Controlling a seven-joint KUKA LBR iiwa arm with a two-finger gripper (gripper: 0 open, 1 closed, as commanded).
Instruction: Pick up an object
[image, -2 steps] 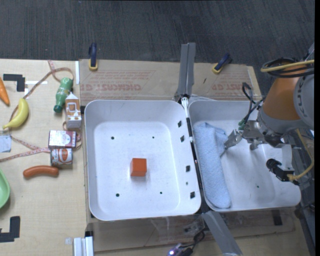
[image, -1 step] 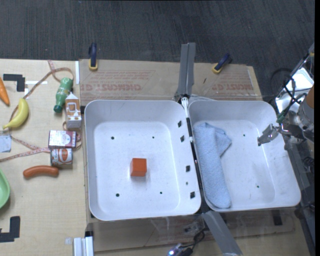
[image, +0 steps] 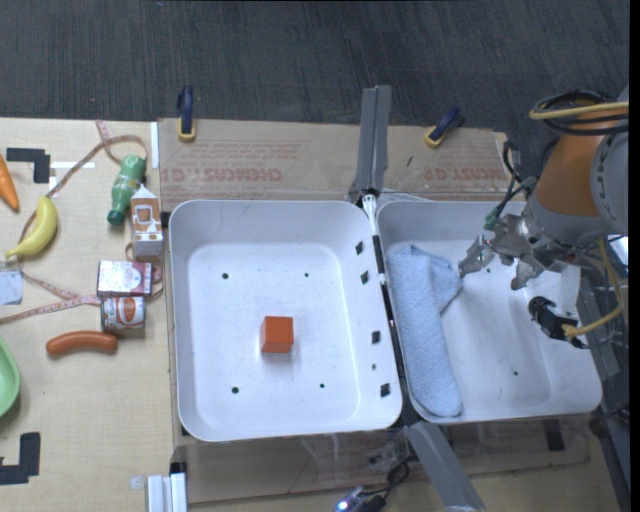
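An orange cube (image: 278, 334) lies near the middle of the left bin (image: 200, 300). A pale blue cloth (image: 425, 325) stretches along the left side of the right bin (image: 520, 385), from back to front. My gripper (image: 491, 276) hangs over the back of the right bin, just right of the cloth's upper corner. Its two fingers stand apart, open, with nothing between them. The left fingertip (image: 467, 268) is close to the cloth's raised edge. Above the wrist the orange band (image: 572, 178) shows at the right.
Left of the bins lie toy items: a banana (image: 34, 230), a green bottle (image: 125, 186), a small carton (image: 146, 225), a can (image: 123, 313) and a sausage (image: 82, 344). A grey post (image: 373, 135) rises behind the bins. Cables (image: 560, 320) hang by the wrist.
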